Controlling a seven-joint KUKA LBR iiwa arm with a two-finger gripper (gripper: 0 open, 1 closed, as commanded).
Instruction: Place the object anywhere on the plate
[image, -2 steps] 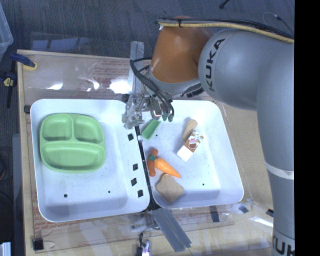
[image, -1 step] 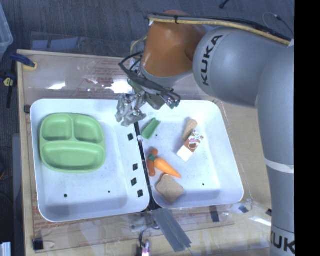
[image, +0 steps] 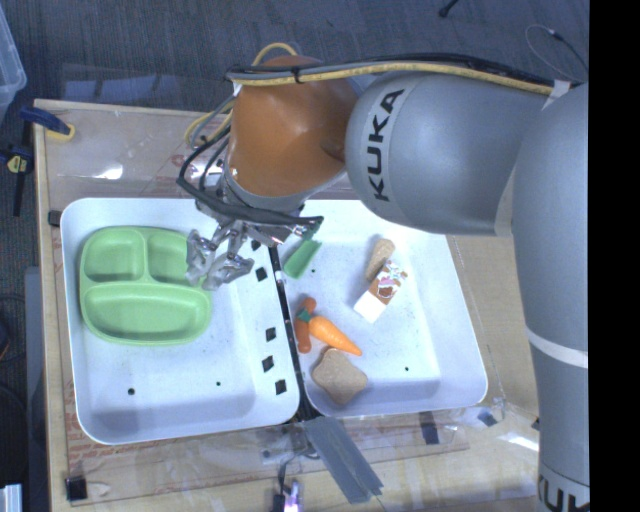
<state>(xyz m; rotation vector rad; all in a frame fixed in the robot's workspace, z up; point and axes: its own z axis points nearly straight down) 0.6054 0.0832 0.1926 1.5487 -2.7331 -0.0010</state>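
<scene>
Hovering just beside the green plate (image: 140, 285), at its right edge in the left bin (image: 160, 400), the gripper (image: 222, 256) seems mid-carry, yet whether its fingers are clamped on anything I cannot tell. A green block (image: 300, 257) lies just beside it in the right bin (image: 420, 350), its long axis slanting up-right. Next comes confirming a hold, then moving left.

"KUKA" in black capitals on the grey arm (image: 440, 150).
</scene>
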